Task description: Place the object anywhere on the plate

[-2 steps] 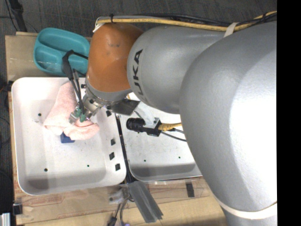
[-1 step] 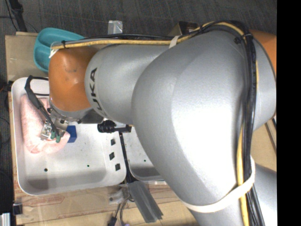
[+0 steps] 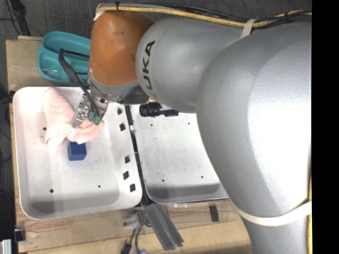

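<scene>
Blue block waiting in the left bin.

Nearest lies the blue block (image 3: 77,151), small, stiff, probably light; I'd pinch its flat sides. Beyond it the pink plate (image 3: 59,114), touching. Above that plate hovers my hand (image 3: 86,116); whether it's spread or closed, I cannot tell.

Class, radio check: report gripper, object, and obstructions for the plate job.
Gripper low over pink plate, left bin; grip unclear. Blue block beside plate's edge, apart from gripper. Arm covers much of right bin.
</scene>
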Robot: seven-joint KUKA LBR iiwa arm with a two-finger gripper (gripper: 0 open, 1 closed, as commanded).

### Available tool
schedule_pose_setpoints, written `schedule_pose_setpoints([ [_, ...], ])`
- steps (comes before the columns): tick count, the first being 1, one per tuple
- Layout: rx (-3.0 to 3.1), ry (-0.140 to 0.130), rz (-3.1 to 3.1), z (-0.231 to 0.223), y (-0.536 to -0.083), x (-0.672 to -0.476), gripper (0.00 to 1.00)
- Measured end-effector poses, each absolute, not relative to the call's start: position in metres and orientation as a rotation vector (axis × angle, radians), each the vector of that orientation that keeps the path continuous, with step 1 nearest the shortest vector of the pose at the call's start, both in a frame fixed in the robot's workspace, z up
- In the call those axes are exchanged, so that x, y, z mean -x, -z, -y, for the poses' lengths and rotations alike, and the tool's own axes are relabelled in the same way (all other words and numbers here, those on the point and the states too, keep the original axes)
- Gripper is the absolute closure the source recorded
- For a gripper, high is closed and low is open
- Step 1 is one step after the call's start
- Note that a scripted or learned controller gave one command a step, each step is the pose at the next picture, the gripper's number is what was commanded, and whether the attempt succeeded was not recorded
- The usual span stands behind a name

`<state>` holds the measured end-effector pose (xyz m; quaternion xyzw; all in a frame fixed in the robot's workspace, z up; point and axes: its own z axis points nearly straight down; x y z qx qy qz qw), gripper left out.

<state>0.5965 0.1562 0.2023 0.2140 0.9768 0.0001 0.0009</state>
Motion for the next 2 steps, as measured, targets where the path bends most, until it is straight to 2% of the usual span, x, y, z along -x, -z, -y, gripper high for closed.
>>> schedule_pose_setpoints([
  [1,-0.613,-0.001,-3.081,-0.198,-0.228,-0.597,1.00],
  [2,-0.716,0.001,-3.057,-0.155,-0.180,-0.639,1.00],
])
